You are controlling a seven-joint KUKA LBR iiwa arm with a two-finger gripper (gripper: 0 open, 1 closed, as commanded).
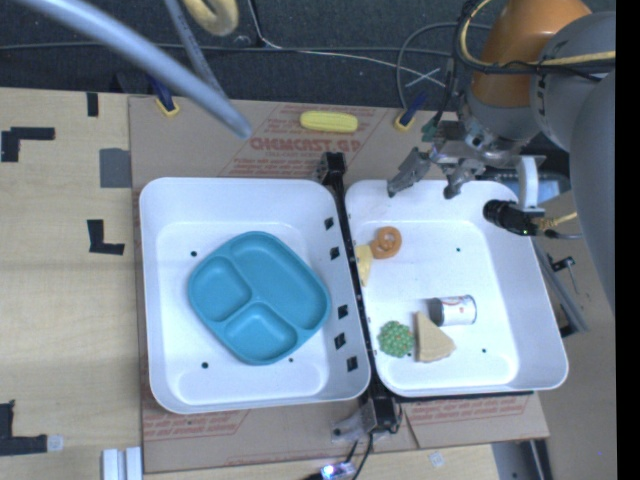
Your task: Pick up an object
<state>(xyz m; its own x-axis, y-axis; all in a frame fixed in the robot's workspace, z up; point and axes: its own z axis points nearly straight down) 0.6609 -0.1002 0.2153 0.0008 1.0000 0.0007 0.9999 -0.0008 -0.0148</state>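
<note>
My gripper hangs above the far edge of the right bin, its two dark fingers spread apart with nothing between them. Below it in that bin lie an orange ring-shaped piece, a small yellow piece against the left wall, a white can with a red band, a tan wedge and a green bumpy ball. The left bin holds a blue divided tray.
A yellow banana-like object lies on the cardboard behind the bins. A grey pole crosses the upper left. Cables hang near the arm. Black clips join the bins along the divider.
</note>
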